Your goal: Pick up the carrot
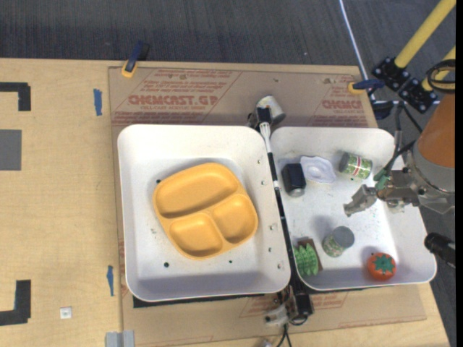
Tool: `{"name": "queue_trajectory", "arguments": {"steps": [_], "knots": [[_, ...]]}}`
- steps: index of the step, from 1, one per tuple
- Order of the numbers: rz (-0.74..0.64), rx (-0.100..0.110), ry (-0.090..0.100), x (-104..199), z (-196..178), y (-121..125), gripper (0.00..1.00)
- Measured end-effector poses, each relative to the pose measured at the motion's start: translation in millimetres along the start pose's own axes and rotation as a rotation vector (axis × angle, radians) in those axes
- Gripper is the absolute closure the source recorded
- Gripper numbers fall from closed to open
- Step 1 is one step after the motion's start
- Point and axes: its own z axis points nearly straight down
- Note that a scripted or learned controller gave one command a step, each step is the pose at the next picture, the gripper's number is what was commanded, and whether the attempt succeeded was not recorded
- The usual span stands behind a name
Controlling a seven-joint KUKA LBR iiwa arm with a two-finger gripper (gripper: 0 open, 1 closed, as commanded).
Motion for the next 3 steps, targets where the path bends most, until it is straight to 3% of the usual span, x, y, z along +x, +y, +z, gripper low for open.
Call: {"name": "queue_trajectory", "arguments": {"steps": [1,2,3], "knots": [[-0.076,0.001,0.001,63.0,31.7,-9.2,0.0],[-0.074,-0.003,0.0,62.7,21.6,-8.1,1.0],[-0.086,0.002,0.001,149.2,31.8,-10.6,1.0]]}}
